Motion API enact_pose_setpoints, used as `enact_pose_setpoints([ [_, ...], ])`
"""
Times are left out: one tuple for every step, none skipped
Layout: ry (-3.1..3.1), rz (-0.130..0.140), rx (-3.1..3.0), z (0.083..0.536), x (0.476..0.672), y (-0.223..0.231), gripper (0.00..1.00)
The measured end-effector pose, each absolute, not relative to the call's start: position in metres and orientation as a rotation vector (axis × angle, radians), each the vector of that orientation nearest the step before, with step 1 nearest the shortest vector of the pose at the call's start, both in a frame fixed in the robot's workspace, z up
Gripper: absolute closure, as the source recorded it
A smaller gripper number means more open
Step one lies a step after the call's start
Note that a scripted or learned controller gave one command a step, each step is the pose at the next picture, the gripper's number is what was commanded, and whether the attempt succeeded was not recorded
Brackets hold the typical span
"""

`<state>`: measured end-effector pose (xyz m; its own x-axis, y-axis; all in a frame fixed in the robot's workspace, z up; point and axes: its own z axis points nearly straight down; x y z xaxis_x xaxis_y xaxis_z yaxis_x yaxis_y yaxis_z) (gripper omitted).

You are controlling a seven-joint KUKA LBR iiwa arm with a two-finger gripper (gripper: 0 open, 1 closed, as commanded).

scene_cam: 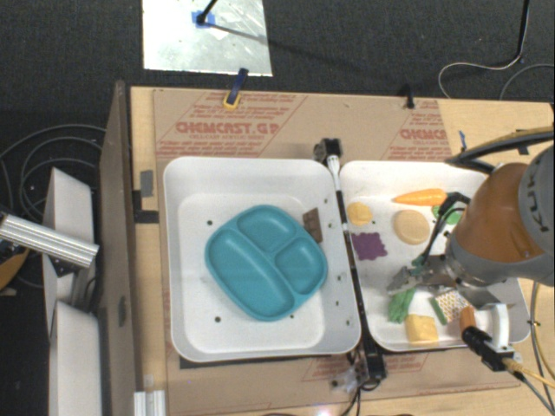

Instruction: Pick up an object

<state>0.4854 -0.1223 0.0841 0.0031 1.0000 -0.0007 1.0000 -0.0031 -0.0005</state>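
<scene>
The arm's claw point(414, 275) is low in the right bin point(512, 315), its metal tip over or touching the green object point(401, 302) at the bin's near side; whether its jaws are apart or closed cannot be told from this slanted view, and nothing can be seen gripped. This looks like the reach-and-close step of the pick, not the lift. Around it lie a yellow block point(421, 328), a purple piece point(369, 246), a tan disc point(411, 225), a small yellow round point(359, 211) and an orange carrot point(420, 198). The left bin point(186, 319) holds a teal divided plate point(265, 260) and 1 small brown piece point(313, 224). Next, the claw needs to close squarely on the green object, clear of the yellow block just beside it, then rise straight up.
</scene>
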Motion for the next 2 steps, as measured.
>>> enact_pose_setpoints([
  [2.229, 0.002, 2.215, 0.084, 0.487, -0.089, 0.0],
  [2.219, 0.001, 2.221, 0.085, 0.487, -0.122, 0.0],
])
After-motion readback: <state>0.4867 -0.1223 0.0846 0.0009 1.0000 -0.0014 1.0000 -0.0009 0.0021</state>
